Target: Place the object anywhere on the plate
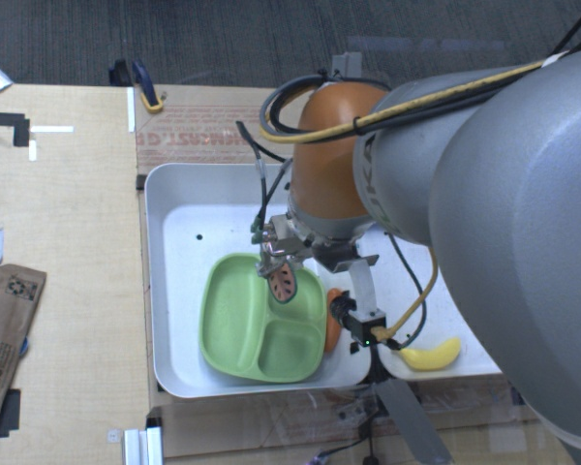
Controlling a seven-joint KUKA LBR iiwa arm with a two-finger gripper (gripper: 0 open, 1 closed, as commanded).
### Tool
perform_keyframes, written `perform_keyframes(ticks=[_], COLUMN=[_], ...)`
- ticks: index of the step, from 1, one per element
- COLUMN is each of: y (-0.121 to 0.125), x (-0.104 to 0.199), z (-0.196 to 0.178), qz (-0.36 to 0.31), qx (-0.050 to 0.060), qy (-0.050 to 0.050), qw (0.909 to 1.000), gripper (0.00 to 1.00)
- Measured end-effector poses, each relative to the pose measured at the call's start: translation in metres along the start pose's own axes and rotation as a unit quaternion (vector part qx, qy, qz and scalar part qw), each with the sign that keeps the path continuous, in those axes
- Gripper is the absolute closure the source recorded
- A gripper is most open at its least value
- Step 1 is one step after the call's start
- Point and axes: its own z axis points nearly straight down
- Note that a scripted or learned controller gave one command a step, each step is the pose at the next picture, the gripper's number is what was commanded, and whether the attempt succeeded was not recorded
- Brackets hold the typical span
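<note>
A brown paper bag [5, 327] with a recycling mark lies at the far left. In the white bin [169, 260] sits the green plate [237, 323]. Over its right side the gripper [279, 264] pinches a watermelon slice [284, 283] between its fingers, so the slice looks held up, not put down yet. An orange thing [332, 330] and a banana [432, 355] lie further right. I can read no words.

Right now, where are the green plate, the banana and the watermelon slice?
green plate [234, 320], camera view, its left compartment floor.
banana [432, 356], camera view, its middle.
watermelon slice [283, 283], camera view, its red face.
</note>
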Motion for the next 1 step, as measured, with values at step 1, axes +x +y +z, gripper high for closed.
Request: perform_keyframes(ticks=[1], y=[0.0001], x=[-0.0002], z=[-0.0002], qz=[0.000], qx=[0.000], qy=[0.000], qw=[1.0000], gripper=[0.00])
